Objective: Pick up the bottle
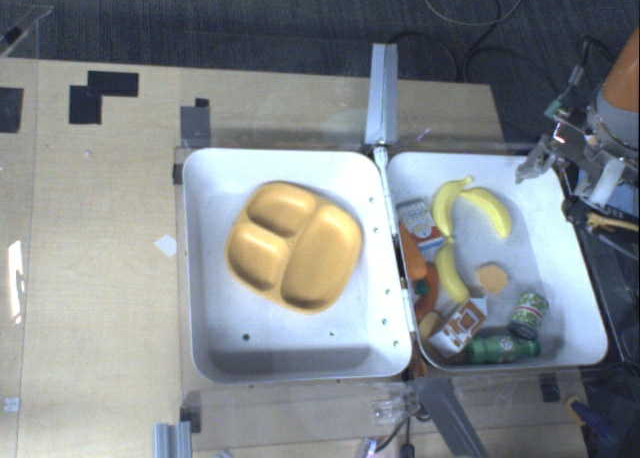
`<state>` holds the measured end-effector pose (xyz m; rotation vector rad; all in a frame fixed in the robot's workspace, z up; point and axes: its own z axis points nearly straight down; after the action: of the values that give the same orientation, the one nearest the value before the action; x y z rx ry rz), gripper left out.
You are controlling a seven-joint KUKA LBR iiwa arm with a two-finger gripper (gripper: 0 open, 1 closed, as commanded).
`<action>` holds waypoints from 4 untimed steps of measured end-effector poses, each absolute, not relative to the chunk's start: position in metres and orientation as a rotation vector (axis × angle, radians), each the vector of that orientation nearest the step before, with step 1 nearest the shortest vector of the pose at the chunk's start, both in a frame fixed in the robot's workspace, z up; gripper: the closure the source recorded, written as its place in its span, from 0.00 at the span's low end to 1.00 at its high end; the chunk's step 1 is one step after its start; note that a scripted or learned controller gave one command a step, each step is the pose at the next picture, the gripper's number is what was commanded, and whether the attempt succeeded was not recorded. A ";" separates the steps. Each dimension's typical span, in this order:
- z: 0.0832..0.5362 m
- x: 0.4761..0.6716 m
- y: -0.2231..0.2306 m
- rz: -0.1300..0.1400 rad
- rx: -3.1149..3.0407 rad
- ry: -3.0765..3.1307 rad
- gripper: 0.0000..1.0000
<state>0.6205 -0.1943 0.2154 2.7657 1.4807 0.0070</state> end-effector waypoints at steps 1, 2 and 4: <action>0.227 0.622 -0.192 0.009 2.755 1.494 1.00; 0.226 0.622 -0.192 0.009 2.755 1.495 0.00; 0.088 0.621 -0.109 0.012 2.888 1.232 0.00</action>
<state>0.6210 -0.1090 0.0877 2.8876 1.2317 0.0116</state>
